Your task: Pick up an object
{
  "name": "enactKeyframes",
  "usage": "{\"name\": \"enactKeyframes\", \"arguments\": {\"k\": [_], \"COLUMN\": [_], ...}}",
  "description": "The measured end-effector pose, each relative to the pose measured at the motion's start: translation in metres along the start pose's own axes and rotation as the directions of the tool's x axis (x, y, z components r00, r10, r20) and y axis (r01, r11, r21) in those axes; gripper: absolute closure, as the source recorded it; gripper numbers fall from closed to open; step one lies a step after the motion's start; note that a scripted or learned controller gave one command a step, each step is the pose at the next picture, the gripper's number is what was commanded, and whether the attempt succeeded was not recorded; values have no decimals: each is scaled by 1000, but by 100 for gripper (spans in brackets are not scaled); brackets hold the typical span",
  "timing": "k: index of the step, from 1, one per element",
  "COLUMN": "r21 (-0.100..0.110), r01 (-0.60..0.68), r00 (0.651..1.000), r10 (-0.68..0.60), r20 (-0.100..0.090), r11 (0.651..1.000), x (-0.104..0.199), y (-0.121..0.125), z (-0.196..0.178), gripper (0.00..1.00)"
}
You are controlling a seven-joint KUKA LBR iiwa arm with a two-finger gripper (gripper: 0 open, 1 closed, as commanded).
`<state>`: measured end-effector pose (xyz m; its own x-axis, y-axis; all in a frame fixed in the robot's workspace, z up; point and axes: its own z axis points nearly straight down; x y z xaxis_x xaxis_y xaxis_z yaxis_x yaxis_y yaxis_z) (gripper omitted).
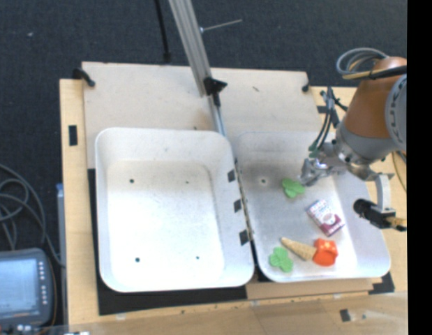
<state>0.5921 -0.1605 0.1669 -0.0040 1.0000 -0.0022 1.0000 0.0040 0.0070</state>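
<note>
My gripper [310,174] hangs over the right bin [268,152], just right of and above a small green piece [294,188]. Nothing shows between its fingers. Below it lies a white and maroon packet [324,216]. Near the bin's front edge sit an orange toy [326,252], a tan cone [296,248] and a second green piece [280,259].
The left bin [167,208] lies beside the right one, with a divider edge [240,201] between them. A slanted metal pole [195,44] rises behind the bins. A monitor [17,288] sits at the lower left off the bench.
</note>
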Motion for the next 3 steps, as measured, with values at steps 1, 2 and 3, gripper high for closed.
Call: {"name": "enactKeyframes", "arguments": {"k": [1, 2, 3], "r21": [0, 4, 5], "r01": [-1, 0, 3], "r00": [1000, 1000, 1000], "r10": [1, 0, -3], "r20": [1, -1, -4], "r11": [1000, 1000, 1000], "x": [-10, -11, 45], "y": [5, 6, -4], "z": [-50, -63, -75], "gripper": [100, 100, 100]}}
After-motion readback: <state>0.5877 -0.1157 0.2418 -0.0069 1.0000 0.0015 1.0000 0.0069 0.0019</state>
